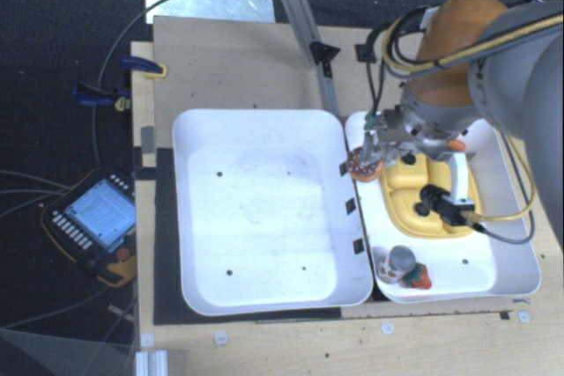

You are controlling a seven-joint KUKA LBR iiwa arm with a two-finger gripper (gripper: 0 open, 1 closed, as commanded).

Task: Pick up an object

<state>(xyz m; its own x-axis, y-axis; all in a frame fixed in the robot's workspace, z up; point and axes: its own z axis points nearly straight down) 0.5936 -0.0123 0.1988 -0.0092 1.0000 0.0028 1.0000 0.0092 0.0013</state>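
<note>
My gripper (374, 147) hangs over the left part of the right bin (511, 264), close to the wall it shares with the left bin. A small round brown and orange object (362, 164) sits right at the gripper's tip, against that wall. Whether it is gripped or only touched is not clear from this angle. A large yellow object (414, 189) lies in the middle of the right bin, just right of the gripper and partly under the wrist. Near the bin's front left corner lie a small grey round thing (402, 258) and a red and orange piece (419, 278).
The left bin (189, 189) is a wide white tray beside the right one. A slanted metal pole (300, 9) rises behind the bins. A teach pendant (97, 220) lies off the bench at the left, with clamps (141, 66) on the bench's left edge.
</note>
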